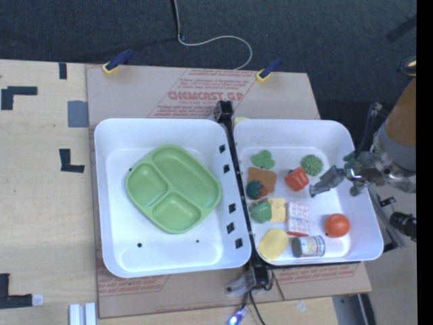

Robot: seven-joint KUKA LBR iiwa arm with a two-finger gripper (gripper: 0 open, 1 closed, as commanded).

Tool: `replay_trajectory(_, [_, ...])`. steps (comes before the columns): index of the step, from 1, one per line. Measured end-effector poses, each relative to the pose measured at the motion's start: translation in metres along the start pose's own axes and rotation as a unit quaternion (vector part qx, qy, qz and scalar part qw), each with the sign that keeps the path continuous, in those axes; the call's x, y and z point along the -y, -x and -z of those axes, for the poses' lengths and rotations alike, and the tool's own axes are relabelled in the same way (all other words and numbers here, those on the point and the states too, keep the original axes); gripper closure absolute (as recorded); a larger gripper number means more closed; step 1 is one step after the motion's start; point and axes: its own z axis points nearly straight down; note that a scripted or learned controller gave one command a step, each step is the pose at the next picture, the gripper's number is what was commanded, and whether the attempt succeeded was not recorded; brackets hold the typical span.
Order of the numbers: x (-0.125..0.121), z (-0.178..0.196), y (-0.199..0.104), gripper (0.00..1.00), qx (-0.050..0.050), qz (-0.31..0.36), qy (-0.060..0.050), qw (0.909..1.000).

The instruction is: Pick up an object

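The right bin [338,135] holds several toy foods: a red pepper [296,179], a green broccoli head [312,163], a leafy green piece [264,159], a brown block [262,178], a yellow block [278,209], a white and red packet [298,219], an orange ball [337,225], a yellow lemon [272,244] and a small can [309,247]. My gripper [337,185] hangs over the right side of this bin, above the orange ball and to the right of the red pepper. Its fingers are spread open and nothing sits between them.
The left bin [111,141] carries a green divided plate [174,188]. A black divider strip [233,181] runs between the bins. Cardboard [135,93] lies under both, held by clamps at the far edge. A cable [203,42] trails across the dark floor behind.
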Motion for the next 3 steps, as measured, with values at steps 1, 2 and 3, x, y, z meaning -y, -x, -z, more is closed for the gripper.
replay_trajectory(1, [0.0,0.008,-0.001,1.0,0.0,0.001,-0.002,1.0])
replay_trajectory(2, [-0.008,0.06,-0.051,1.0,0.0,0.003,0.002,1.0])
replay_trajectory(3, [-0.008,0.066,-0.049,1.0,0.0,0.001,-0.002,1.0])
